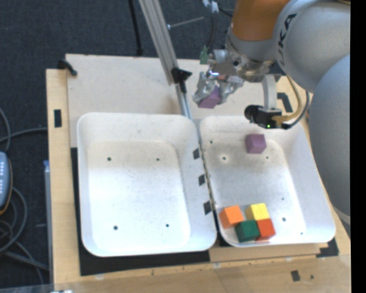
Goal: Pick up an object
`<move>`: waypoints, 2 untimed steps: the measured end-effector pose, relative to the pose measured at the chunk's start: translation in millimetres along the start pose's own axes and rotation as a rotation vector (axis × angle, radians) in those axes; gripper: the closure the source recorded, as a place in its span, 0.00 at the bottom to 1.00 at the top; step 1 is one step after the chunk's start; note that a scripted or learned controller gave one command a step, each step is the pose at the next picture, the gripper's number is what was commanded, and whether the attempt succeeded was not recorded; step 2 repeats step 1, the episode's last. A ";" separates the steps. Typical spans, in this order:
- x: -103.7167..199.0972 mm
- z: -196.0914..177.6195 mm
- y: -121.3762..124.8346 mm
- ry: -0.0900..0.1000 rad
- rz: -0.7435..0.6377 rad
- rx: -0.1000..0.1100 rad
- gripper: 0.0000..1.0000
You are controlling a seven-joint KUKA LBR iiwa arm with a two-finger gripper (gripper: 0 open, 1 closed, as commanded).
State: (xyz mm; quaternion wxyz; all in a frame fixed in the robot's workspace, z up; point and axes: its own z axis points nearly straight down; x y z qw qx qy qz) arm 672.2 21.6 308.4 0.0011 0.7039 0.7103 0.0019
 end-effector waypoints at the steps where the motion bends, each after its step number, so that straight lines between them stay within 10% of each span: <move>1: 41.6 -51.8 -16.9 0.001 0.001 -0.001 1.00; 2: 41.6 -51.8 -16.9 0.001 0.001 -0.001 1.00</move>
